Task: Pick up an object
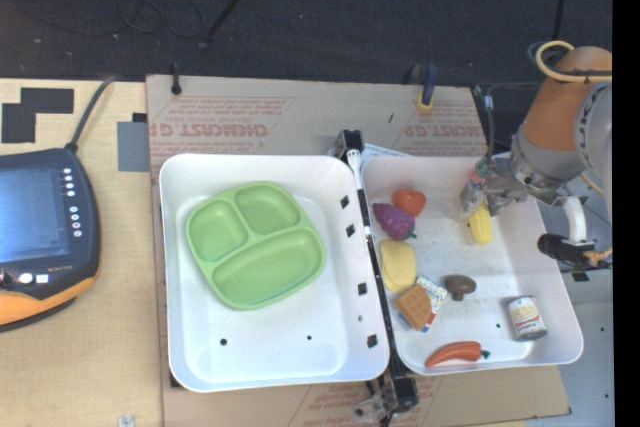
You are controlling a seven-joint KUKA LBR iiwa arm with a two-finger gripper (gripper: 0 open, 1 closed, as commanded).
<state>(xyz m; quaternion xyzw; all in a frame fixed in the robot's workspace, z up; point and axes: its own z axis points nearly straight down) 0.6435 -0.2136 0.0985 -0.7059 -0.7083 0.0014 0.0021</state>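
**A:** From the camera view, how far along is the pick?

**B:** I'd judge it midway. The tool (pixel 484 198) is down in the right bin (pixel 560 340), at its far right part, and a small yellow object (pixel 481 226) sits directly under the fingertips. It looks gripped at its top end, the fingers drawn narrow about it, though the picture is coarse there. I can't tell if it is clear of the bin floor, so the lift and carry look to be what's left.

**A:** What is the yellow object like?

**B:** Short, rounded, bright yellow, perhaps a toy corn or pepper, standing roughly upright below the tool. It's well apart from its neighbours, so nothing crowds the grasp.

**A:** And the rest of that bin?

**B:** A red-orange toy (pixel 408 202) and a purple one (pixel 394 221) touching near the dividing edge, a pale yellow block (pixel 397 265) just below them, an orange wedge (pixel 415 308) beside a small wrapper, a brown mushroom (pixel 459 286), a little tin can (pixel 525 318) near the right wall, and a red chilli (pixel 455 353) by the near rim.

**A:** The left bin?

**B:** The left bin (pixel 200 355) holds a green divided plate (pixel 256 243). Both bins rest on the cardboard-covered surface (pixel 250 115), with a pendant screen (pixel 40 225) off to the left.
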